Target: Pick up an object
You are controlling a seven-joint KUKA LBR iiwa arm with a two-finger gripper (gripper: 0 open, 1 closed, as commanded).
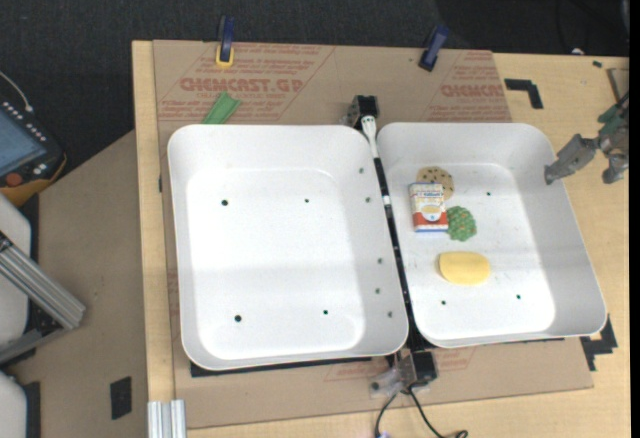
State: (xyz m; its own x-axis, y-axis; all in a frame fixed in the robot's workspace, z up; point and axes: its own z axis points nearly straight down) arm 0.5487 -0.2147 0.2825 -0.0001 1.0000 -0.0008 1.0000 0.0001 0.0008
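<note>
objects for the pick all sit in the right bin (560,246), none lifted yet, so the task looks barely begun. going by size: the bench (150,226) carries both white bins side by side, and the left bin (200,306) shows only its bare floor. in the right bin, toward its left edge, lie four small things in a loose cluster: a yellow lemon-like piece (464,268) nearest the front edge, a small white and red box (428,207) above it, a green leafy piece (460,222) touching the box's right side, and a round cookie (435,179) just behind the box. the gripper (590,158) hangs at the right bin's far right corner, well apart from the cluster, holding nothing; its fingers look spread. reaching over, closing and lifting are all left.
</note>
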